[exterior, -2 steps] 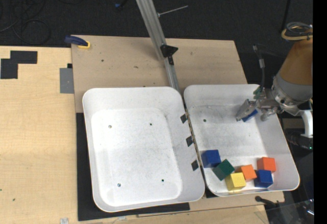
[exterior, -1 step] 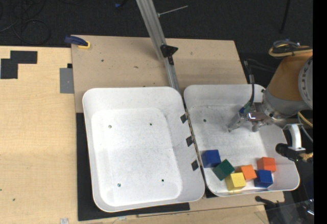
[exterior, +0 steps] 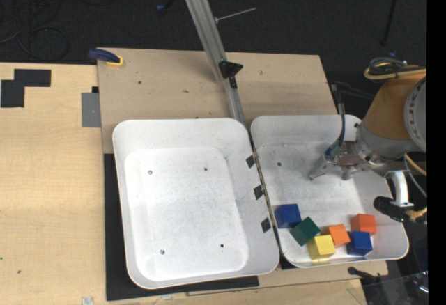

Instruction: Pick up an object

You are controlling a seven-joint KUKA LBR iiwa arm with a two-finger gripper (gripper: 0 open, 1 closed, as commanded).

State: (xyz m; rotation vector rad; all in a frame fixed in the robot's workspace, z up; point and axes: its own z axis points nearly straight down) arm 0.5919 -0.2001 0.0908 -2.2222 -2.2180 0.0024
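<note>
As seen from above, found two shallow white bins side by side on the desk (exterior: 174, 81), rims touching along the middle.

Left bin (exterior: 120, 140): noted only small dark dots on the floor.

Right bin (exterior: 296, 121): counted six small blocks, all gathered along the near edge, lower right part of the floor. From left to right:
- blue block (exterior: 288, 214), farthest left, near the dividing rim;
- green block (exterior: 305, 230), just beside the blue one, turned corner-on;
- yellow block (exterior: 322, 246), touching or almost touching the green one, close to the near wall;
- small orange block (exterior: 339, 234), just beside the yellow one;
- second blue block (exterior: 360, 241), against the near right corner;
- orange-red block (exterior: 364, 223), directly behind the second blue block.

All roughly cubic; no long axis to report. Faces turned at differing angles to the bin walls. Line of the cluster running left to right along the near wall.

Gripper (exterior: 333, 166): low over the upper middle of the right bin, well apart from the blocks. Fingers (exterior: 317, 173) spread, slanting down and left toward the bin floor, nothing between them. Cannot tell whether touching the floor.

Arm (exterior: 390, 115): entering from the right, orange band above the wrist.

Also on the desk: slanted metal rail (exterior: 208, 28) rising behind the bins, blue clamp (exterior: 104, 56) at the far left corner.
</note>
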